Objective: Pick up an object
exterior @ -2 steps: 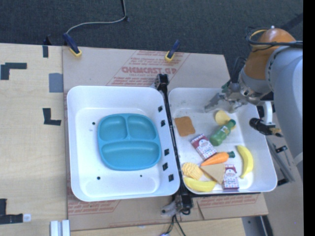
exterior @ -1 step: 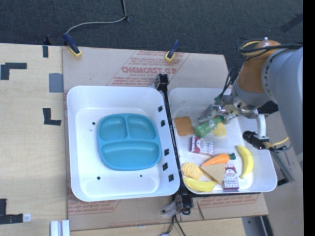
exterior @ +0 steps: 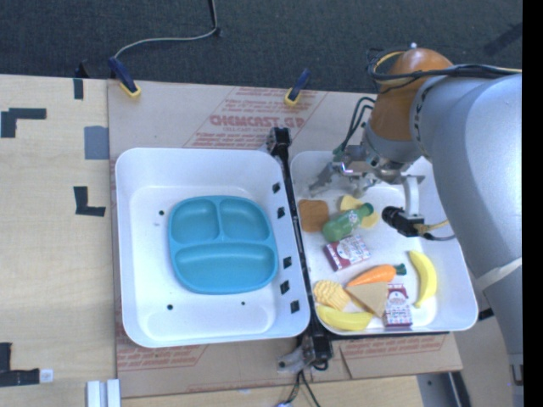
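Arm: the arm [exterior: 462, 134] reaches in from the right over the right bin [exterior: 465, 312], its orange band above the wrist at the bin's far edge.
Wrist: bent down and leftward, towards the bin's far-left corner.
Gripper: the gripper [exterior: 341, 175] hangs over the far part of the right bin, just above the bread [exterior: 313, 214] and the bottle [exterior: 348, 223].
Claw state: cannot tell whether it is open or closed, nor whether it touches anything.
Objects: all toy food lies in the right bin. The bread is by the left wall and the green bottle just beside it. A red-and-white packet [exterior: 348, 251] lies nearer the middle.
Near end: carrot [exterior: 373, 275], corn [exterior: 330, 293], a cheese wedge [exterior: 369, 298], a red carton [exterior: 397, 305] and a banana [exterior: 343, 319] are crowded together. A second banana [exterior: 424, 276] lies towards the right wall.
Left bin: the left bin [exterior: 136, 312] holds a blue plate [exterior: 224, 244], central, with bare white floor all round it.
Edges: the bins touch along a shared wall with black clips.
Open room: a bare strip of floor along the right bin's right wall.
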